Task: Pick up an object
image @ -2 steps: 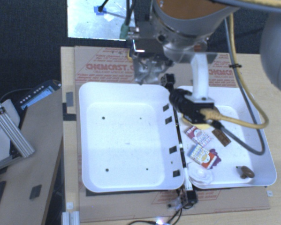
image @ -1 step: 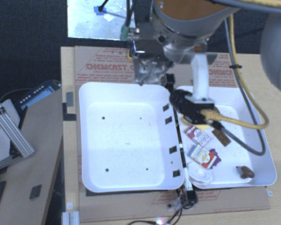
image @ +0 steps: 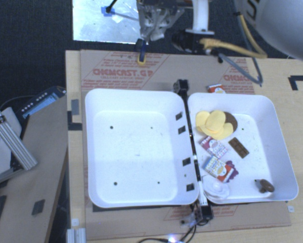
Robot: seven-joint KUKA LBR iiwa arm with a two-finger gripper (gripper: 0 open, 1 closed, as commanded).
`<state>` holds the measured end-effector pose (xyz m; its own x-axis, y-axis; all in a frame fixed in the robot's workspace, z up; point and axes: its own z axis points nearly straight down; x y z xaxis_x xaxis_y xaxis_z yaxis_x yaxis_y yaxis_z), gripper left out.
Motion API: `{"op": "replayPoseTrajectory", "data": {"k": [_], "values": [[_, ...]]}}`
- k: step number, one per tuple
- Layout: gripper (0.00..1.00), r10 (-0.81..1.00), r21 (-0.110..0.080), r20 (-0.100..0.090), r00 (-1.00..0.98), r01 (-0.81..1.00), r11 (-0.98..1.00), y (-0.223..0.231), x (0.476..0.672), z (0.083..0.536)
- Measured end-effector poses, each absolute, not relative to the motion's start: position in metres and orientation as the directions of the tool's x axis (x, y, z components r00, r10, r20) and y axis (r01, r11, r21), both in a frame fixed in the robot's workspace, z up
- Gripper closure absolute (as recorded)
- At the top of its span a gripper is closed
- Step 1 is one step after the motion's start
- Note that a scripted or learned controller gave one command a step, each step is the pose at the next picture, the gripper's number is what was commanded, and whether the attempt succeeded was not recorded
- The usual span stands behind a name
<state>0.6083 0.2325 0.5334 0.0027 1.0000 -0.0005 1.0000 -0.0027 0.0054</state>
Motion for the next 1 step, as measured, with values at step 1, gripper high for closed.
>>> {"op": "replayPoseTrajectory", "data": {"k": [1], "values": [[1.0,1.0,0.0,0.001,-0.005,1.0,0.005,0.2344,0.5721,0.5355]]}}
